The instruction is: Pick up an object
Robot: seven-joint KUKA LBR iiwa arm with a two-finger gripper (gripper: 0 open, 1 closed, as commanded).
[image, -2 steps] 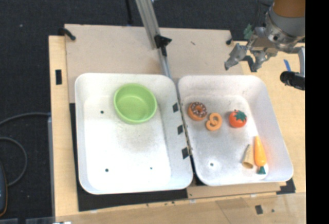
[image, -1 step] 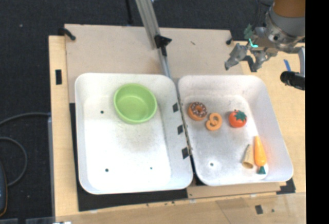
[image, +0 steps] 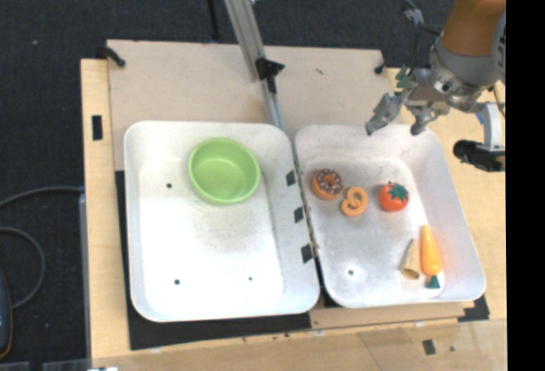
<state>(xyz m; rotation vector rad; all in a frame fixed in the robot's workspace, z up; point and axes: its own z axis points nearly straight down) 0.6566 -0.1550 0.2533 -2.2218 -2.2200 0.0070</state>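
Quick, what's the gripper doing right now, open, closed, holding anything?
Gripper: open, fingers spread, holding nothing, above the right bin's far edge.

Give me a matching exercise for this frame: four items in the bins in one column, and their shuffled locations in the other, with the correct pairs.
Items:
1. green bowl
2. tomato
3. carrot
4. chocolate donut

Locations:
A. right bin, near its lower right corner
B. left bin, upper middle
C. right bin, closest to the divide between the bins
D. right bin, just right of the orange ring

Pairs: 1-B, 2-D, 3-A, 4-C

The end effector hangs with fingers spread over the right bin's far edge, holding nothing.
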